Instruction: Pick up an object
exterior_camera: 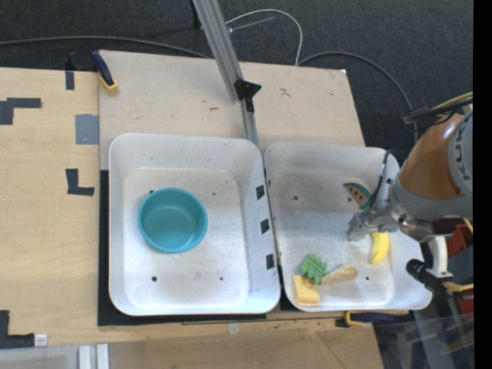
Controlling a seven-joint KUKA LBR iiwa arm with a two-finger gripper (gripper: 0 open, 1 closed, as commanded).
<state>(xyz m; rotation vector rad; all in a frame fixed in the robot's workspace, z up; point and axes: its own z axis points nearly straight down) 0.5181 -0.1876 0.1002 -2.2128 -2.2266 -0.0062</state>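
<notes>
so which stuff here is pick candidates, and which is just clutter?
Pick candidates:
- banana, nearest the gripper
- watermelon slice
- green leafy toy
- yellow block
- tan stick
- teal bowl

Just lying about:
- clamp
- cables
- metal pole

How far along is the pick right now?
Done: the arm has reached into the right bin, with the gripper low beside the yellow banana-like piece. In hand: nothing visibly between the fingers. Left: grasp and lift an object; the watermelon slice, green toy and teal bowl all lie in the bins.
</notes>
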